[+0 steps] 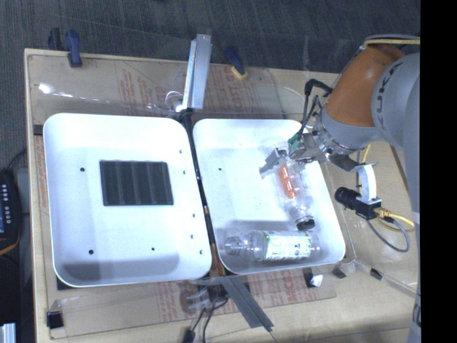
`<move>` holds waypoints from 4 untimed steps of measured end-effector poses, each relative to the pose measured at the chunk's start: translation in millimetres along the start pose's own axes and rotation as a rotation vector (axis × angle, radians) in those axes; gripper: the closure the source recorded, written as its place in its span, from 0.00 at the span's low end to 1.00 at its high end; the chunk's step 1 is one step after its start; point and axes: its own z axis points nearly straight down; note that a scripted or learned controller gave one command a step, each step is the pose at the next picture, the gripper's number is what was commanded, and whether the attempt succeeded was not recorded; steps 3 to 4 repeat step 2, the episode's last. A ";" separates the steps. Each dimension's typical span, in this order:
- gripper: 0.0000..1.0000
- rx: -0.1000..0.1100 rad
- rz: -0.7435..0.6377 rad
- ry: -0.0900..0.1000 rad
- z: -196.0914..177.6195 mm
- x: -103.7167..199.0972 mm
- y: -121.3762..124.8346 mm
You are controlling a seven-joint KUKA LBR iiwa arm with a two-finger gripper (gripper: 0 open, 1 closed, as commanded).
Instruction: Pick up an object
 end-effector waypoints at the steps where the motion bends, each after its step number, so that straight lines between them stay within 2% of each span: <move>1: 0.00 -0.004 -0.074 -0.004 18.4 -4.3 24.0; 2: 0.00 -0.004 -0.137 -0.004 0.6 -5.3 31.2; 4: 0.00 -0.004 -0.137 -0.004 0.6 -5.3 31.2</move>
